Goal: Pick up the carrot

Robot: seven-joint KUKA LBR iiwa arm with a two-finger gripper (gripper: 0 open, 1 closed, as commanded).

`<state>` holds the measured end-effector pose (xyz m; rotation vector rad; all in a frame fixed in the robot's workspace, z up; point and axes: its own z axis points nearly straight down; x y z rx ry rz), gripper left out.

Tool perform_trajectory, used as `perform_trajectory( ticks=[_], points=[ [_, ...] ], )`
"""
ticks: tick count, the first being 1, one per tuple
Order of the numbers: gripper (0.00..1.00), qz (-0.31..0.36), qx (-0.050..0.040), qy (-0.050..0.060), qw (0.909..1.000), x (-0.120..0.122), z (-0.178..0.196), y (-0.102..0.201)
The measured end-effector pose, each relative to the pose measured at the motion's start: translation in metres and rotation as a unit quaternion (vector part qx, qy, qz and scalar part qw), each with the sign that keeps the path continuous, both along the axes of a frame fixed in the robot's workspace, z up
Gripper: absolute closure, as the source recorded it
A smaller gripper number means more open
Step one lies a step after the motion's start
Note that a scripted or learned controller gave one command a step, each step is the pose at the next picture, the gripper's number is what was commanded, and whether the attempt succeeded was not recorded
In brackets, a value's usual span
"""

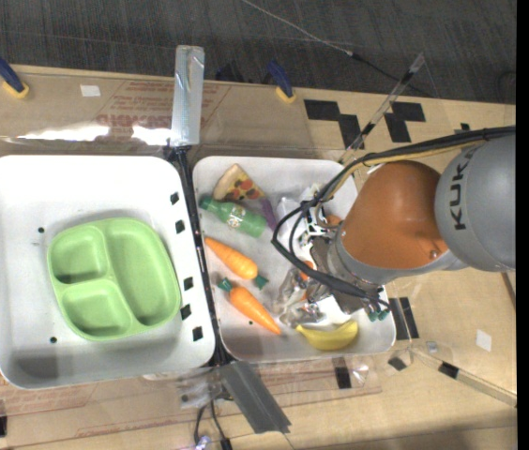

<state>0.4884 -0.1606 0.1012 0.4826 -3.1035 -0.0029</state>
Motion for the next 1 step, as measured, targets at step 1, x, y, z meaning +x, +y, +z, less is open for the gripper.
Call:
perform_trajectory(
  ticks=[1],
  points=[
    [1.00,-0.061,-0.0017,-0.007,0.9981,0.0064,0.1136,0.0386]
  ],
)
